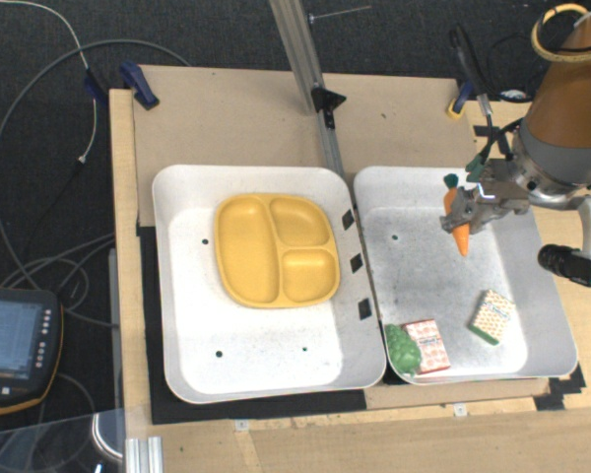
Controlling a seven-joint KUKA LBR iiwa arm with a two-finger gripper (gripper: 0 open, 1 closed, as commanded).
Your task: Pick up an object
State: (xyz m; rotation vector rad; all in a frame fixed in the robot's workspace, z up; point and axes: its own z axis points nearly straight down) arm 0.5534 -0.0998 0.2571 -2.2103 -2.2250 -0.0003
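The end effector (462, 217) grips an orange carrot (459, 227), its tip hanging below the closed fingers. Below it lie a patterned block (492, 316) and a red-and-white box (426, 346).

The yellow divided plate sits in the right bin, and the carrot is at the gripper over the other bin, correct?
Not quite. The camera view shows the yellow divided plate in the left bin; the carrot at the gripper is over the right bin.

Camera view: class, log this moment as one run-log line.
gripper: shut on carrot | lifted over right bin | yellow tray: left bin
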